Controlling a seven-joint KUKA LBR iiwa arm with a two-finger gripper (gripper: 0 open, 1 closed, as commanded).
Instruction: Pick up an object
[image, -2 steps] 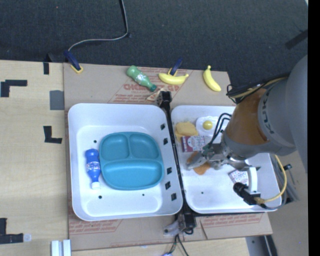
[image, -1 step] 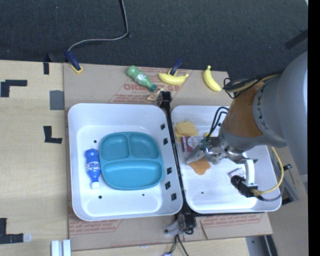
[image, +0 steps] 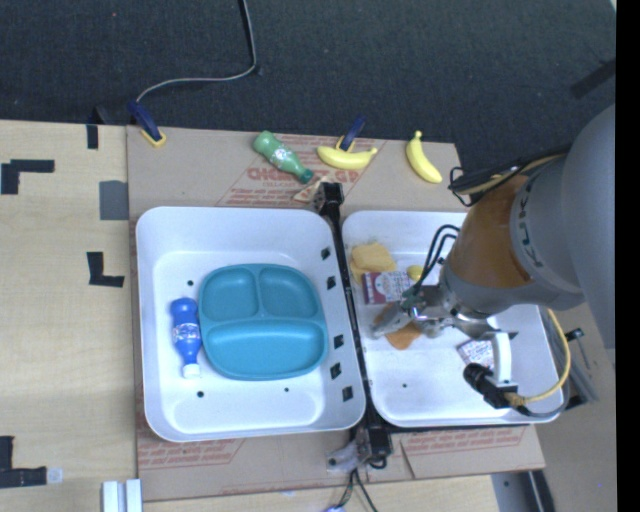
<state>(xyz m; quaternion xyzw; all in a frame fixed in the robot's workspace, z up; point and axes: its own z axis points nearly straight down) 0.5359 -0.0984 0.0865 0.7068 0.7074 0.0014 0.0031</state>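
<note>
From my remote seat I see the bench (image: 60, 330) spanning the frame, with a brown cardboard sheet (image: 200, 175) under 2 white bins. The arm (image: 590, 220) fills the right side, grey with an orange band, reaching down into the right bin (image: 440, 400). The left bin (image: 160, 300) sits at centre left and holds a teal divided plate (image: 262, 322) in its middle, with a small blue bottle (image: 185, 335) lying just beside the plate's left edge.

In the right bin, the jaws (image: 412, 312) sit low at the bin's centre, over a cluster of small things at its upper left: a yellow object (image: 370, 257), a dark red packet (image: 383, 287) just below it, and an orange piece (image: 402, 339) touching the underside of the jaws. I cannot tell whether the jaws are open or closed, nor whether anything sits between them; the metal parts blur into the clutter.

Outside the bins, along the cardboard's upper edge, lie a green bottle (image: 282, 156), a banana (image: 346, 156) just right of it, and a 2nd banana (image: 423, 160) further right. A blue clamp (image: 148, 122) sits at the cardboard's upper left corner.
</note>
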